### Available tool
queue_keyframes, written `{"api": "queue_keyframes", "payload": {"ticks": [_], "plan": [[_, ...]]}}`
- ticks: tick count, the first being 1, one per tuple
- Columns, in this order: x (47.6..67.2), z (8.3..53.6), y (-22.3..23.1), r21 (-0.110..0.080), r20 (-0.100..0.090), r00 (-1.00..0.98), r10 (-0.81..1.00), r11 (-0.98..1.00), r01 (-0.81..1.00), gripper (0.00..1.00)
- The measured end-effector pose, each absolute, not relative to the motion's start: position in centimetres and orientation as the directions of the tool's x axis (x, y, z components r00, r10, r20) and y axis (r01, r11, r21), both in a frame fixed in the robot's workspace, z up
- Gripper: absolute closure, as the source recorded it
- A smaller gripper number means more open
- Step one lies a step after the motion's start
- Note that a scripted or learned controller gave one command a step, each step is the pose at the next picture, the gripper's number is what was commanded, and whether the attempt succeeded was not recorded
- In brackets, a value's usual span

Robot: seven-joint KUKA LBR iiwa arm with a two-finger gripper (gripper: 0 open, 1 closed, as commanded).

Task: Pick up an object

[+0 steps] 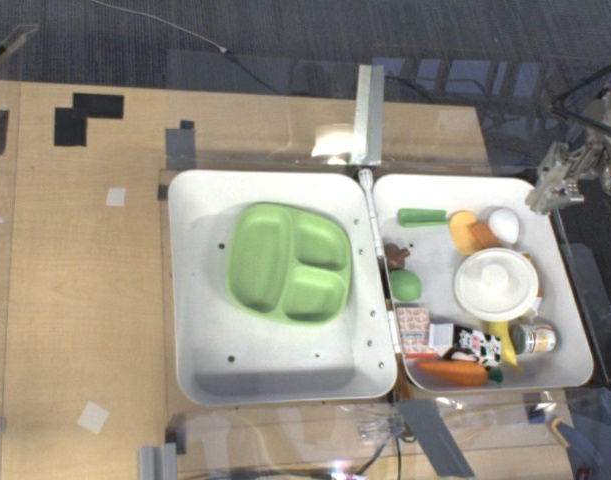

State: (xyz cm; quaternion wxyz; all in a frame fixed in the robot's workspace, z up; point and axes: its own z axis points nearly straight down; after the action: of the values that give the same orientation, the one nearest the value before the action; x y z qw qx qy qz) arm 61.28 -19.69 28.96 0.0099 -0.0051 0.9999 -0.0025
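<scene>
1. Right bin (575, 353): shallow, white, with rounded corners. It holds all the loose objects.
2. Green stick (422, 216): slender and smooth. Long axis runs left-right, parallel to the bin's far wall, near that wall.
3. Carrot (452, 372): orange, tapered, with a green end on the right. Long axis runs left-right along the near wall.
4. Yellow piece (504, 343): elongated, long axis running roughly far to near, partly under the white bowl's near rim.
5. White bowl (496, 280): round and glossy, at the bin's centre right.
6. Orange object (471, 233) and white egg shape (504, 225): both rounded, touching, just beyond the bowl.
7. Green ball (405, 286): round, near the bin's left wall.
8. Small can (535, 340): cylindrical and metallic, lying on its side right of the yellow piece.
9. Left bin (200, 368): holds a green divided plate (289, 261), matte, three compartments, set at a tilt.
10. Gripper (555, 183): above the right bin's far right corner, outside the rim, touching no object. Finger spacing cannot be determined.
</scene>
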Motion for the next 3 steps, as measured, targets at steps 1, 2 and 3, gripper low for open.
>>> {"api": "queue_keyframes", "payload": {"ticks": [1,2,3], "plan": [[63.7,28.6,-12.6,0.002,-0.013,-0.997,0.078,0.997,0.078,1.00],[61.7,19.6,-17.1,-0.002,-0.004,-0.980,-0.197,0.980,-0.197,1.00],[67.1,29.8,-20.6,-0.008,-0.015,-0.950,-0.313,0.950,-0.313,1.00]]}}
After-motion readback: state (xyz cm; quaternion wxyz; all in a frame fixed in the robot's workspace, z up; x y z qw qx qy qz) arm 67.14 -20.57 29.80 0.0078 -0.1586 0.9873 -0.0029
